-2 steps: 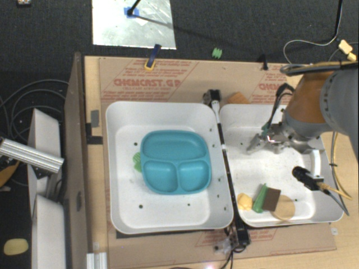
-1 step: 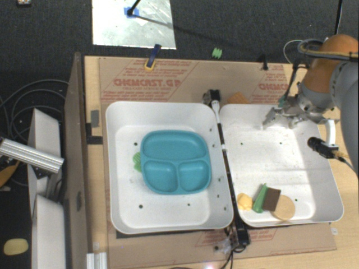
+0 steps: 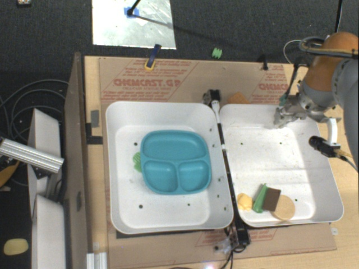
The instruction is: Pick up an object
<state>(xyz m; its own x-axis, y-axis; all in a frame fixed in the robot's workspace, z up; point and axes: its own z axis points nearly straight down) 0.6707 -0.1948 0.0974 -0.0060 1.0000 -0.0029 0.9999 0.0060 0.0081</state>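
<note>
My gripper [image 3: 282, 116] hangs over the far right corner of the right bin [image 3: 269, 150], below the orange band of the arm. Nothing shows between its fingers. At the near edge of that bin lies a small cluster: a yellow piece [image 3: 244, 201], a green stick [image 3: 260, 198], a brown block [image 3: 272, 198] and a tan round piece [image 3: 284, 208]. The cluster lies well apart from the gripper, toward the front of the bin. In the left bin [image 3: 120, 150] a teal divided plate [image 3: 174, 161] lies flat, with a small green item [image 3: 136, 161] peeking out at its left edge.
A divider rail [image 3: 220, 144] runs between the two bins. Cardboard [image 3: 168, 77] lies behind them. A black-tipped white part [image 3: 324, 143] juts from the arm over the right bin's right rim. Cables and metal parts lie at the far left.
</note>
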